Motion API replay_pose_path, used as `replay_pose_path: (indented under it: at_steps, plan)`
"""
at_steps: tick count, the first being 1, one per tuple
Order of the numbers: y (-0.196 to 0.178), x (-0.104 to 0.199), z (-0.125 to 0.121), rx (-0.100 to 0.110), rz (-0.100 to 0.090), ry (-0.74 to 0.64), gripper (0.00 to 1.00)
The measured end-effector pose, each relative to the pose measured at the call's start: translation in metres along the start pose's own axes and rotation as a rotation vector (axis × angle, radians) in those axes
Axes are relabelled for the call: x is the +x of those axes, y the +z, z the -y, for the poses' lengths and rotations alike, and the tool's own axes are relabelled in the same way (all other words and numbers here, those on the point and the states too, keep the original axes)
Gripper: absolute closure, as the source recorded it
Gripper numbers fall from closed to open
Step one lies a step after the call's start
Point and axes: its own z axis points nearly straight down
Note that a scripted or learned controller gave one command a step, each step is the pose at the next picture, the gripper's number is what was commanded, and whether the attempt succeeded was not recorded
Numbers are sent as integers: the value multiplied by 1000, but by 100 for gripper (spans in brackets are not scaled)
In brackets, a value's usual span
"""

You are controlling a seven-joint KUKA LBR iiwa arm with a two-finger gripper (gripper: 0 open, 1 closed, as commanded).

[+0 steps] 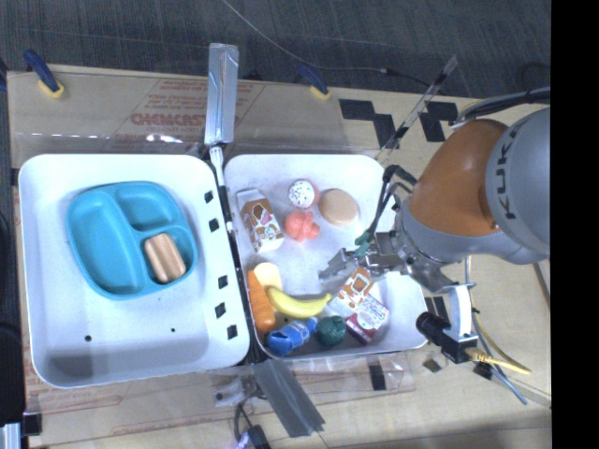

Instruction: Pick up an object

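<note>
My gripper (348, 260) hangs over the right part of the right bin (281, 168), just above a small orange-and-white carton (356, 292). It sits below a tan bun (339, 206) and to the right of a pink toy (301, 224). Nothing shows as held. Other objects in this bin are a white speckled ball (301, 194), a brown-and-white carton (260, 221), a banana (298, 301), an orange carrot (261, 311), a blue toy (287, 338), a green piece (329, 329) and a maroon packet (369, 320).
The left bin (56, 344) holds a blue divided plate (103, 241) with a sausage (165, 256) in its lower right compartment. A metal divider (221, 92) rises between the bins. The arm's orange band (454, 190) and grey body cover the right bin's right edge.
</note>
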Motion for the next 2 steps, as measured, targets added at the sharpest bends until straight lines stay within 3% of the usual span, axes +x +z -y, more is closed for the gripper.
replay_pose_path:
  at_steps: [1,2]
  plan:
    - [82,-55,-9,-35,14,-83,0]
    - [88,-64,-26,-32,10,-107,0]
